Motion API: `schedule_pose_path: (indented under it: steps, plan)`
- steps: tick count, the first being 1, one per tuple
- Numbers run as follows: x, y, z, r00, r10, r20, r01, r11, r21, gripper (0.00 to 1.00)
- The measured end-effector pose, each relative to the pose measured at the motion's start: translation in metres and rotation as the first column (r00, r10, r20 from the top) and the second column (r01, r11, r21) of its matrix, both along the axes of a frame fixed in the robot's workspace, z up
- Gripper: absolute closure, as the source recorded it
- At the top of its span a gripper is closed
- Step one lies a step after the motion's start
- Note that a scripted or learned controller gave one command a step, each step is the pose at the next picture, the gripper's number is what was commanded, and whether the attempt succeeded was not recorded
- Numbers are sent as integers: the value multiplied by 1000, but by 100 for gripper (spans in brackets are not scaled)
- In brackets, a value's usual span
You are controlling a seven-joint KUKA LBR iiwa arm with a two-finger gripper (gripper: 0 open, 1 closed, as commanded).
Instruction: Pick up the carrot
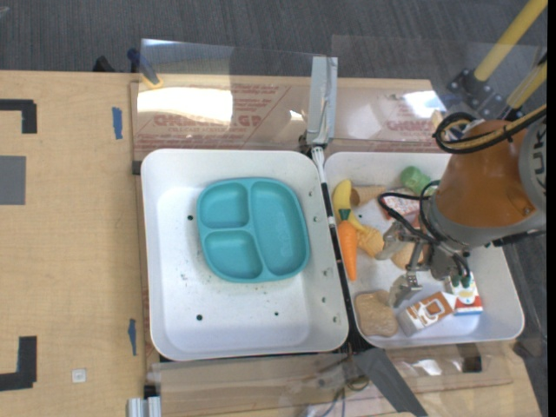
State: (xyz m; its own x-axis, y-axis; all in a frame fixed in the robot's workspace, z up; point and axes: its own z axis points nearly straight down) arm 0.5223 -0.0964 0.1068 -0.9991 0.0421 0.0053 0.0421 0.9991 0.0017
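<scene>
where cardboard (61, 250) flanks two white bins (165, 233), grey carpet (217, 7) beyond; fingers' (415, 276) state unclear.

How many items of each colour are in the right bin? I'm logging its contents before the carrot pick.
Yellow: 1, the banana
Orange: 1, the carrot
Green: 1, a green item
Tan or brown: 2, a round bread-like piece and a tan piece
Printed packaging: 2, a red-white carton and a small box
Total: 7 that I can make out; the arm hides part of the bin.
</scene>
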Motion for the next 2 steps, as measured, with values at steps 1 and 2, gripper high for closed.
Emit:
schedule_pose_path:
  steps: [1,2]
  plan:
    - [37,5,-17,957,-289,17,289,957,1,0]
    - [40,6,-4,957,-287,30,287,958,2,100]
